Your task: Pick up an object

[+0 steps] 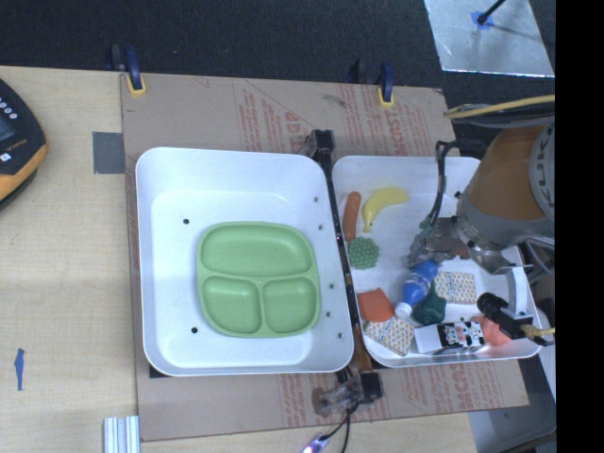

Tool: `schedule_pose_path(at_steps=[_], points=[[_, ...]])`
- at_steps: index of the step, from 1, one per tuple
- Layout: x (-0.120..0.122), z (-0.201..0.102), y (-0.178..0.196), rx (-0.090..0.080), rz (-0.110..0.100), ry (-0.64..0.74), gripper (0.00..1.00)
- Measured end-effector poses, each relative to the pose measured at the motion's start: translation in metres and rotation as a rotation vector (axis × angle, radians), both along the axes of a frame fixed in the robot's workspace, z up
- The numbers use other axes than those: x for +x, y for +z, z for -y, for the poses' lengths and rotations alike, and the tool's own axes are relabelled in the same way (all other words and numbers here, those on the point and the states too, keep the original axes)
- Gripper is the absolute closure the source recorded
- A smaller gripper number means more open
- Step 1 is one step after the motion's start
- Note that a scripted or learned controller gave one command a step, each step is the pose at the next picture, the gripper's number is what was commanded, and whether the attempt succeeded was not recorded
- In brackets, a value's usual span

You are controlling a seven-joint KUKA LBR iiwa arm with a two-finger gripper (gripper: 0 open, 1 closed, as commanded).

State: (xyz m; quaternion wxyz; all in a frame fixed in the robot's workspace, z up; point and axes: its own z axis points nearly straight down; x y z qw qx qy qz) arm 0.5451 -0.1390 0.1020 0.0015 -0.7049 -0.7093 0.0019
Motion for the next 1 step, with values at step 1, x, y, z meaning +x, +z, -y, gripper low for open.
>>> schedule_pose_path(at_steps=[1], points=[[0.0128, -0.0690, 0.1138, 0.001, 0.003, -0.001, 1.00]])
